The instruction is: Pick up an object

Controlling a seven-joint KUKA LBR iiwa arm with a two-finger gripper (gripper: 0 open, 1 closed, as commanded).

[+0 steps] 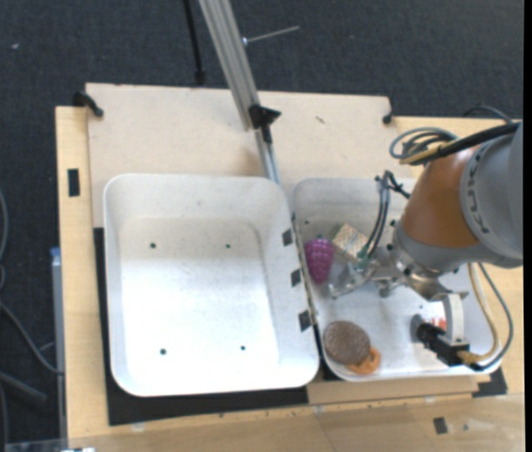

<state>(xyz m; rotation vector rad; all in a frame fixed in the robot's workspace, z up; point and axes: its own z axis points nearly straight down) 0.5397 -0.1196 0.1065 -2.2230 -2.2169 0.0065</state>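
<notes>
My gripper (348, 277) reaches down into the right bin (390, 365) from the right, under the grey arm with its orange band (440, 217). Just left of it lies a magenta, berry-like object (318, 257), close to the bin's left wall. A small tan block (348, 240) sits right behind the gripper. Nearer the front of the bin rests a brown round object (343, 340) with an orange piece (368, 362) at its lower right. Nothing can be seen held in the gripper.
The left bin (124, 205) stands beside the right one, the two walls meeting at the middle. An aluminium pole (233, 55) slants down from the top to the bins' rear edge. Cables (421, 143) loop behind the arm.
</notes>
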